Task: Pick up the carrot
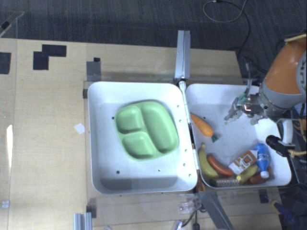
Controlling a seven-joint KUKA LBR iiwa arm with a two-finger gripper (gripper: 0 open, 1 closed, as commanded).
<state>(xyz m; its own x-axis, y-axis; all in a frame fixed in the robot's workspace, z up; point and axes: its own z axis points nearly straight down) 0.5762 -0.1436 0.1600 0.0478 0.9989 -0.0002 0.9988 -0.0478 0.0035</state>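
Gripper [244, 110]: over the upper part of the right bin [218, 92], fingers spread apart, nothing between them. Arm [285, 78]: reaches in from the right, orange band above the wrist.

Carrot [201, 125]: on the right bin's floor by its left wall, lying at a slant, well apart from the gripper.

Right bin, lower end: banana [205, 161], sausage [219, 166], small carton [243, 161], blue bottle [262, 158], heaped close together.

Left bin [103, 128]: holds a green three-part plate [146, 129].
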